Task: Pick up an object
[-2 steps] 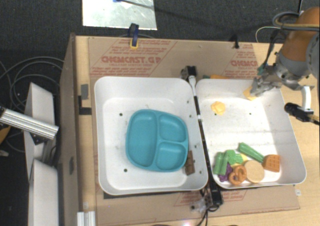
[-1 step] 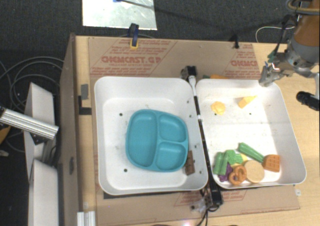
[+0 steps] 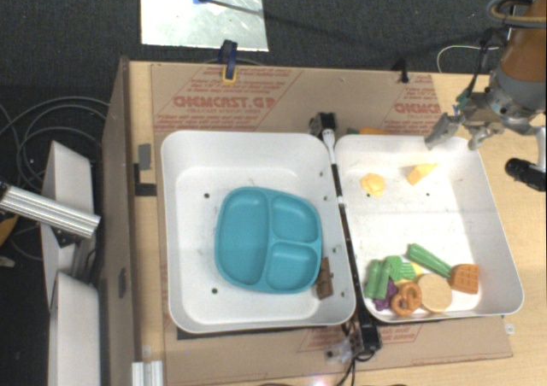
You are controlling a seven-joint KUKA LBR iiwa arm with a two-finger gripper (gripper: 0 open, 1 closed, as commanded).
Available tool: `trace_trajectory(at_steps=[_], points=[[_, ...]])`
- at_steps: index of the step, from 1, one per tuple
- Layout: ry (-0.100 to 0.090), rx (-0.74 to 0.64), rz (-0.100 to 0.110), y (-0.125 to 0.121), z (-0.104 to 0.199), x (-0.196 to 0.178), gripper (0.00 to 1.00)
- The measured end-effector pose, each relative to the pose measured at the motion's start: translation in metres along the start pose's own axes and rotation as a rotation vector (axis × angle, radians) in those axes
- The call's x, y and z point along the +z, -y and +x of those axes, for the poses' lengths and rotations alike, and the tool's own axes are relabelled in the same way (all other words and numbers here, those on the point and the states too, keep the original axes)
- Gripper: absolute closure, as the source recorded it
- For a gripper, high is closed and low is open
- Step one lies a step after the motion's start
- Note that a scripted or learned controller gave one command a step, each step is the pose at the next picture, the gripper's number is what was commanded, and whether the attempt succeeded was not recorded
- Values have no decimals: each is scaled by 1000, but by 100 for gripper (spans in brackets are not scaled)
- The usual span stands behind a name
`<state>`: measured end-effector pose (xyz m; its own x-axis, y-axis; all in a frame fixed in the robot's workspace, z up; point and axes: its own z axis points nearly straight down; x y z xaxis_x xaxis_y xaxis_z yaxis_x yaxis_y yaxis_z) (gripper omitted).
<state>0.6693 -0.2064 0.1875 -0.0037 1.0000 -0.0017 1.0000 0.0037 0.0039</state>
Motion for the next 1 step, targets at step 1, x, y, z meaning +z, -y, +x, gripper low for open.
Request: trace_trajectory(at_steps=[1], points=[[-3,-1,9,3,17,108,0]])
